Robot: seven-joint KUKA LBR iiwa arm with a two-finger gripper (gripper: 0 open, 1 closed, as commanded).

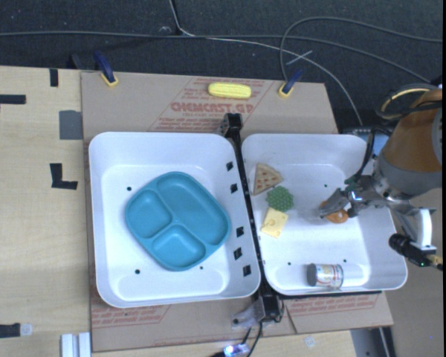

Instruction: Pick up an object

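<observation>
The small orange object [339, 216] lies on the floor of the right white bin [305, 270], toward its right side, and sits right at the tips of the gripper [336, 207]. The fingers come in from the right and slant down to the left; the orange piece shows just beneath and between their ends. The view is too small and blurred to settle whether the jaws are apart or clamped on it, so I cannot tell. The grey arm [410, 155], with its orange band, hangs over the bin's right rim.

Elsewhere in the right bin, a tan triangular waffle-patterned piece [266, 177] lies near the upper left, a green round bumpy object [280, 198] just below it, and a yellow cheese-like block [274, 222] just below that, all close to the divider between the bins. A small can with a red-and-white label [325, 275] lies on its side near the front wall, well apart from the others.

The left white bin [111, 274] holds a blue divided tray [177, 219] with three compartments, lying flat and turned at an angle.

Both bins rest on a cardboard sheet [193, 106] on the surface. A yellow corn-like toy [229, 90] lies on the cardboard behind the bins.
</observation>
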